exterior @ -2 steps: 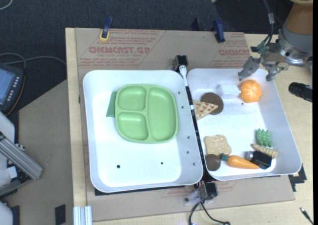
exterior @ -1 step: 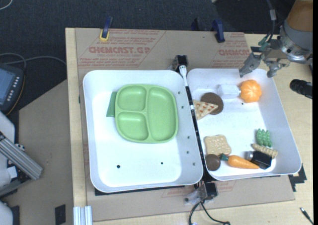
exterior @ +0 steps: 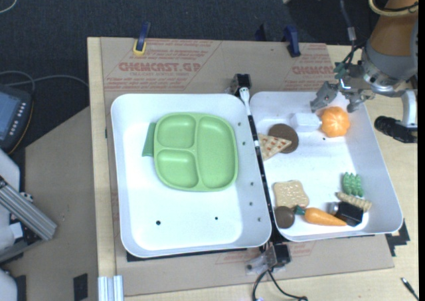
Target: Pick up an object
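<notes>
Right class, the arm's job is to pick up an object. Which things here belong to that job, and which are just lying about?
Part of the job:
gripper, open above the right bin
orange, nearest the gripper
carrot
cracker
waffle slice

Just lying about:
green divided plate in the left bin
blue clamp
yellow clamp

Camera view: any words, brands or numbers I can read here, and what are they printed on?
"CHEMCAST G P": red print on the brown protective sheet behind the left bin.
The same red print repeats behind the right bin, cut off and too blurred to read.
Smaller red lines around both are too small to read.
</notes>
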Tool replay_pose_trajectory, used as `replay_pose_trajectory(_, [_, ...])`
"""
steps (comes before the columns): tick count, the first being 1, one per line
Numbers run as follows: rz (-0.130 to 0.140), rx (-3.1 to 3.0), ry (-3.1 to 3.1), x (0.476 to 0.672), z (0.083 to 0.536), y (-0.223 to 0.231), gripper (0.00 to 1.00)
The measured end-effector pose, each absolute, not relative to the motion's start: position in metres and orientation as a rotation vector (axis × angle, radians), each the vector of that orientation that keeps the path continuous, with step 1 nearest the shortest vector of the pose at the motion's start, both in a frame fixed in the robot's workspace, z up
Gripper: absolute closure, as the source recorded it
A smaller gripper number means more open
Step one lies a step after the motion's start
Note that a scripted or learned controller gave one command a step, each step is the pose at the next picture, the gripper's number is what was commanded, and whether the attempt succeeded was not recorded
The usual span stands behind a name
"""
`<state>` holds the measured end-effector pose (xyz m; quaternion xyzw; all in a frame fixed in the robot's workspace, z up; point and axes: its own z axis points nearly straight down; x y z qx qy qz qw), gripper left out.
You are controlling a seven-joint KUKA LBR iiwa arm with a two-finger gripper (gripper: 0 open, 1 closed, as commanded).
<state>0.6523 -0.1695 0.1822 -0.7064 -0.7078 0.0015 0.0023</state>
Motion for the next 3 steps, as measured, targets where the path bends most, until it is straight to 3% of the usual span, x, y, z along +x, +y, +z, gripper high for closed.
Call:
replay_pose_trajectory(1, [0.005, -2.217, -2.218, 0.651, 0.139, -0.17, 0.0])
replay_pose_trajectory(2, [-0.016, -2.225, -2.232, 0.657, 0.112, -0.169, 0.0])
replay_pose_trajectory(3, [-0.02, -2.227, -2.236, 0.658, 0.122, -0.169, 1.0])
